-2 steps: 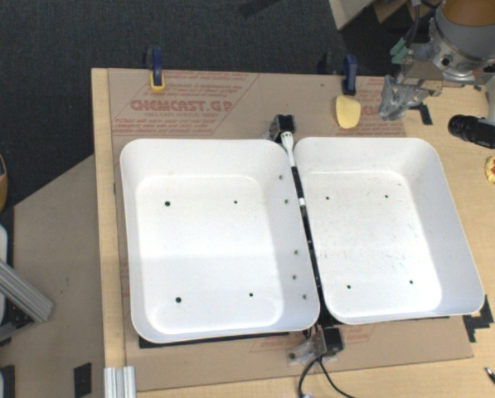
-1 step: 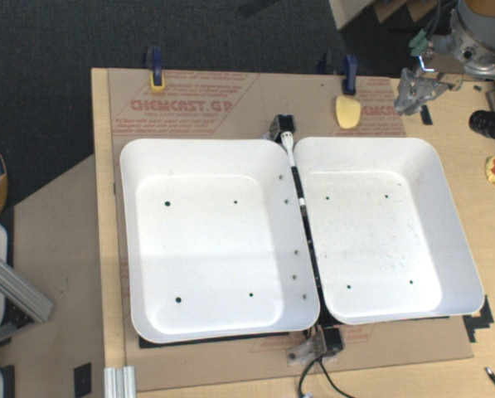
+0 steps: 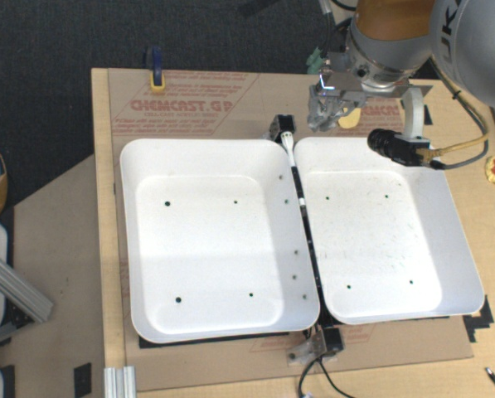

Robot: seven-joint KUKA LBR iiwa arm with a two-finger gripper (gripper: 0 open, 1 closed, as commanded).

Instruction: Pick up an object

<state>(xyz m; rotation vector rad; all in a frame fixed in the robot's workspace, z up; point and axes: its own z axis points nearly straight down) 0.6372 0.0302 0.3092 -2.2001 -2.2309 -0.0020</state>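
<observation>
Hangs over the far rim of the right bin (image 3: 467,259), near its left corner: gripper (image 3: 327,114), grey metal, pointing down from the wrist under the orange band (image 3: 392,11). Blurred at the tip; cannot tell whether open or closed, nor whether anything is gripped.

Just beside the gripper, on its right and touching it or nearly so: small pale yellow piece (image 3: 350,119). Seen against the brown tabletop (image 3: 206,110), just beyond the bin's far rim, not inside the bin. Cannot tell whether resting on the tabletop or lifted off it. Partly hidden on its left by the gripper's metal. Looks roundish and stubby; too small and blurred to give a long axis or a heading.

Right of the piece, over the same far rim: black part (image 3: 392,146) with a yellowish cable (image 3: 463,148) running off to the right, and a white bracket (image 3: 412,114) above it.

Left bin (image 3: 129,222) side by side with the right one, a dark strip (image 3: 301,197) along the seam between them. On the tabletop's far left edge, a blue and yellow clamp (image 3: 155,66).
</observation>
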